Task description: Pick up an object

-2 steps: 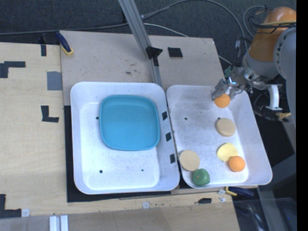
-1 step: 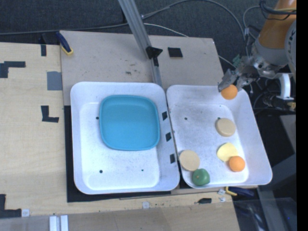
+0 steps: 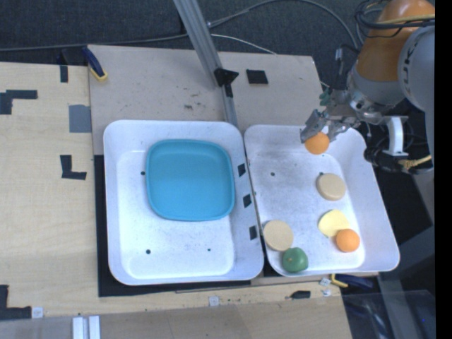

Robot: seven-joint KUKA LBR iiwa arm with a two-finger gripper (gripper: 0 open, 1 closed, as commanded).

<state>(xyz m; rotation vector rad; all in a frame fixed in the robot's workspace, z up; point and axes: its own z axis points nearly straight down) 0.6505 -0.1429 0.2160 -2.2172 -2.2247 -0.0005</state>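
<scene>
My gripper [image 3: 319,137] hangs over the far part of the right bin [image 3: 374,210], shut on a small orange ball [image 3: 317,144] that sits between its fingertips above the bin floor. In the same bin lie a tan disc [image 3: 330,186], a yellow piece [image 3: 332,222], another orange ball [image 3: 347,240], a second tan disc [image 3: 277,234] and a green ball [image 3: 294,260]. A blue square plate [image 3: 189,179] rests in the left bin [image 3: 123,210].
A slanted metal pole [image 3: 205,44] rises behind the bins, ending near their shared wall. Cables loop behind the arm at the upper right. Tape marks dot the wooden bench on the left.
</scene>
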